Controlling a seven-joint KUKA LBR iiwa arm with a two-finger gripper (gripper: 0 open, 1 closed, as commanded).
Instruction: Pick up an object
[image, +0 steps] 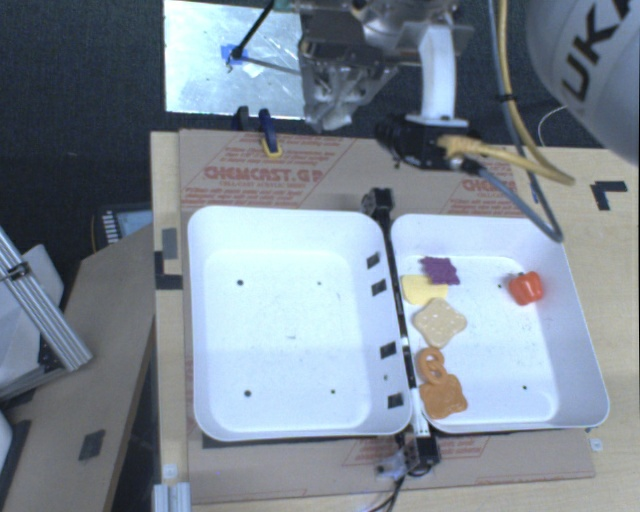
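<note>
Arm: raised at top of view, well above both bins. Gripper (330, 112): pointing down, finger spread indiscernible, nothing visibly held.

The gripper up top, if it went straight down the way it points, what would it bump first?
Probably the brown cardboard sheet behind the left bin. The gripper hangs over that strip, pointing down, but depth is hard to judge from one slanted view.

You're looking down from one fixed camera above the tabletop (600, 170), tilted at a slant and set back far enough to take in the left bin (200, 300) and the right bin (580, 350) whole, with the arm (590, 50) entering top right.
</note>
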